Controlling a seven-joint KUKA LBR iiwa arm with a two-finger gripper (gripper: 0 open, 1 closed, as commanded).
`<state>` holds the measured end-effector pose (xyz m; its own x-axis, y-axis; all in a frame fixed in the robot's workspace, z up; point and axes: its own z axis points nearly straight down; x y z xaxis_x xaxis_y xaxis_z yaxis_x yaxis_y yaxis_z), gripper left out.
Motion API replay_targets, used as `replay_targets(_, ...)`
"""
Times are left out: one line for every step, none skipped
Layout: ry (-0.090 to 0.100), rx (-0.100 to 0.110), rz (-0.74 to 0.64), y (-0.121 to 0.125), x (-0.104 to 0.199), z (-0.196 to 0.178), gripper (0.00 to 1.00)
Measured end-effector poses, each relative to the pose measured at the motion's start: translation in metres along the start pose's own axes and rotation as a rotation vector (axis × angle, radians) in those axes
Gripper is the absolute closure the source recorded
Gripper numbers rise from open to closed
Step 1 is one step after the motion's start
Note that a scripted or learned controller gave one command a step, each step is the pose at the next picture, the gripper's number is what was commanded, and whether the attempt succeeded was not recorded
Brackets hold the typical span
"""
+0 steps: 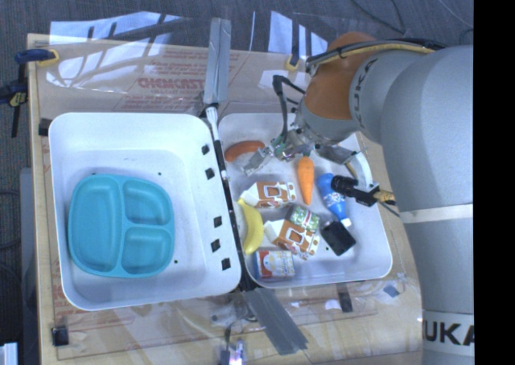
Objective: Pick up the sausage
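Far off to the left of my gripper, the left bin (64, 138) holds a teal divided plate (121, 225) lying flat on its floor. Closer in, in the right bin (378, 263), the sausage (243, 149) lies near the upper left corner, just beside my gripper (265, 157) on its left. My fingers (253, 162) reach toward it, and I cannot tell whether they are spread or closed, nor whether they touch it. Below the gripper sit a small printed carton (275, 193), a banana (252, 227) along the bin's left wall, a second printed packet (296, 231) and a small jar lying on its side (274, 264). Just right of my gripper stands a carrot (306, 179), pointing downward, then a blue bottle (335, 197) and a black block (338, 237) beyond it. My arm (402, 114) comes in from the right, its orange band (334, 82) above the wrist.
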<state>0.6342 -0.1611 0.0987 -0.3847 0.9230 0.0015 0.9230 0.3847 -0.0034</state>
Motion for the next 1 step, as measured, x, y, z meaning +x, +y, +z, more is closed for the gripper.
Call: replay_targets(-0.004,-0.005,-0.069,0.0228,-0.0067,0.0051,0.00)
